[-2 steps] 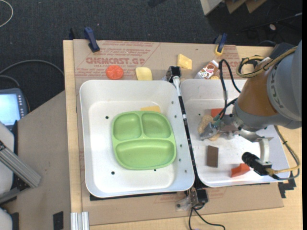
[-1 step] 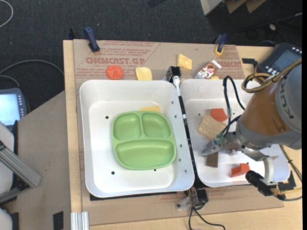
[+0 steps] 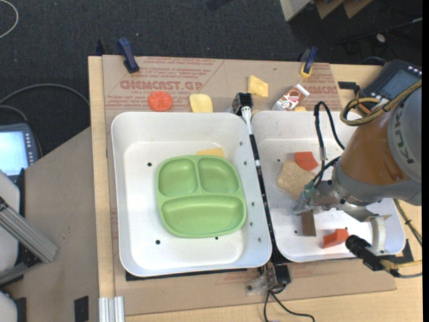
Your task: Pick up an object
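- Camera view: the arm (image 3: 382,159) reaches in from the right over the right bin (image 3: 395,237), wrist bent down toward the bin floor.
- The gripper (image 3: 306,203) sits low over the bin's left-centre; whether it is apart or together cannot be told, as the wrist hides it.
- A brown block (image 3: 308,224) lies on the bin floor just below the gripper in the view, long axis running roughly top to bottom. It appears the likeliest target; contact cannot be confirmed.
- A tan sponge-like piece (image 3: 292,177) lies just above-left of the gripper, touching a red piece (image 3: 305,160).
- An orange block (image 3: 335,237) lies near the bin's lower edge, to the right of the brown block.
- The left bin (image 3: 127,200) holds a green divided tray (image 3: 200,196), well apart from the gripper.
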Tool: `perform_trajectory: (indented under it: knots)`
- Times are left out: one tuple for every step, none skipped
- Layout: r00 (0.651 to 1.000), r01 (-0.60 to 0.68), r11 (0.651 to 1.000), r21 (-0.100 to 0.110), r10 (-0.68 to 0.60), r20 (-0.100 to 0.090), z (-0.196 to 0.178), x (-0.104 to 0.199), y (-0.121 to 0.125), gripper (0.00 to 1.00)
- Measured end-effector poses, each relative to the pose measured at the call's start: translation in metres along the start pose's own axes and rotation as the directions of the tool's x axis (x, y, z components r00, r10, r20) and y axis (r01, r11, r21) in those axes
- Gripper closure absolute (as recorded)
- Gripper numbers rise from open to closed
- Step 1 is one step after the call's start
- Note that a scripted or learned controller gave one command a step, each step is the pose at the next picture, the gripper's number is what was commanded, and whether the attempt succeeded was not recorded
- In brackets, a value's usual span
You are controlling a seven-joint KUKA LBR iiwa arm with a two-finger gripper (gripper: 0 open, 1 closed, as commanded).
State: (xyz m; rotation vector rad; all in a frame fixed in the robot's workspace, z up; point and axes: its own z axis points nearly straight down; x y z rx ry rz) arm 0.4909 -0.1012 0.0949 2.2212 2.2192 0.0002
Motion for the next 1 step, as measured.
perform_trajectory:
  knots:
    - [1.0, 0.01, 1.0, -0.015, -0.01, 0.0, -0.0963, 0.0479, 0.0792, 1.0]
